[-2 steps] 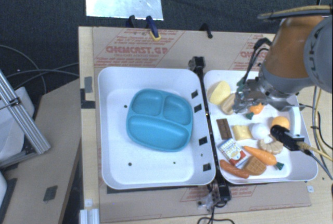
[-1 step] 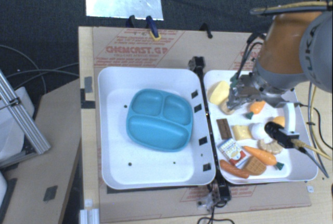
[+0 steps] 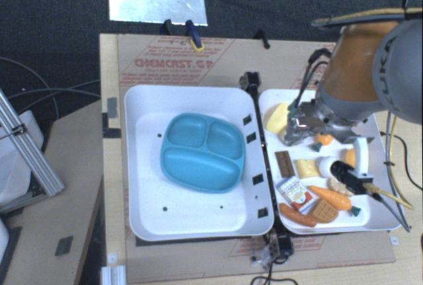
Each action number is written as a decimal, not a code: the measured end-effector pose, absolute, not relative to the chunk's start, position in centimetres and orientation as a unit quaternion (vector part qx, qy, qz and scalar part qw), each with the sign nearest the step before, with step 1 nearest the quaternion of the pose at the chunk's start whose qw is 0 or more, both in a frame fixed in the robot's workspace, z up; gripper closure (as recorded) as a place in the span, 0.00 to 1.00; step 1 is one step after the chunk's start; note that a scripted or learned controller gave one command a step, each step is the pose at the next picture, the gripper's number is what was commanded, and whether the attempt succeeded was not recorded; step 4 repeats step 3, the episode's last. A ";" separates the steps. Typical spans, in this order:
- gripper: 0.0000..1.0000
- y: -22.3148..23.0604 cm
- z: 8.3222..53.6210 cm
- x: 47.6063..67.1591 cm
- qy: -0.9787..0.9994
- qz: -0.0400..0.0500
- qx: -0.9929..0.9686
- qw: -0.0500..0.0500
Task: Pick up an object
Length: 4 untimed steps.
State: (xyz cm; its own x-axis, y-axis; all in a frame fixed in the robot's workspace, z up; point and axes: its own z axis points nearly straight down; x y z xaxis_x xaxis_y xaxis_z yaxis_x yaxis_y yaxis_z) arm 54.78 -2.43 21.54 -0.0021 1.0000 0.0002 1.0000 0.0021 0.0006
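Hanging low over the right bin (image 3: 379, 223), the claw (image 3: 295, 133) sits by a yellow lemon (image 3: 276, 118) & brown choc bar (image 3: 284, 163). Can't tell if it's holding anything. Blue tray (image 3: 201, 152) in left bin (image 3: 142, 164).

One camera sits fixed above the bench (image 3: 165, 55), looking down at a slant. It stands far enough back to take in both white bins (image 3: 142, 145) and some surrounding floor.

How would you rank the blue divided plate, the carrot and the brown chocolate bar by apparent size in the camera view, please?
1. blue divided plate
2. carrot
3. brown chocolate bar, only slightly smaller than the carrot
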 end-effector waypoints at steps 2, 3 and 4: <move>1.00 -2.1 21.6 55.2 0.709 0.000 0.705 0.000; 1.00 -3.0 21.6 54.7 0.707 0.000 0.707 0.000; 1.00 -3.0 21.6 54.7 0.707 0.000 0.707 0.000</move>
